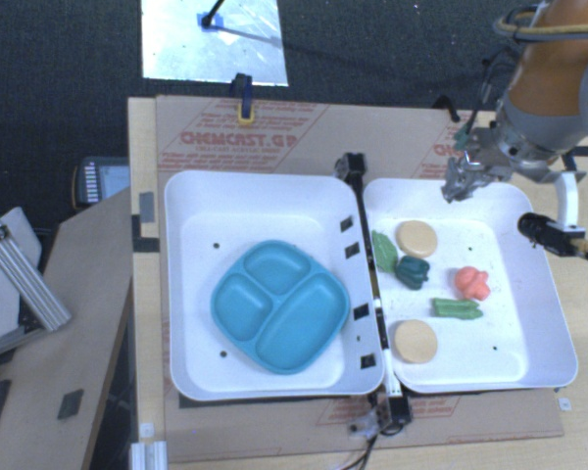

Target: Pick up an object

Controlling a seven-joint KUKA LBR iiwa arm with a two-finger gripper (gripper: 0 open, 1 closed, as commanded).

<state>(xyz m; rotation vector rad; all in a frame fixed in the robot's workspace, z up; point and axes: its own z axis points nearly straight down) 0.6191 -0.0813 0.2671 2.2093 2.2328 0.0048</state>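
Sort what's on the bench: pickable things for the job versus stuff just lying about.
Job:
end effector
two tan discs
pink piece
dark teal piece
two green pieces
right bin

Lying about:
blue divided plate
left bin

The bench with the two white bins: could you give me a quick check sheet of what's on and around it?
Surface: cardboard sheet under left bin and right bin.
Job's things: right bin holds two tan discs, a pink piece, a dark teal piece and two green pieces.
Clutter: blue divided plate in left bin.
Grippers: gripper above right bin's far edge, holding nothing.
Cables: yellow hose on arm; wires at near edge.
Surroundings: shiny sheet on dark floor.
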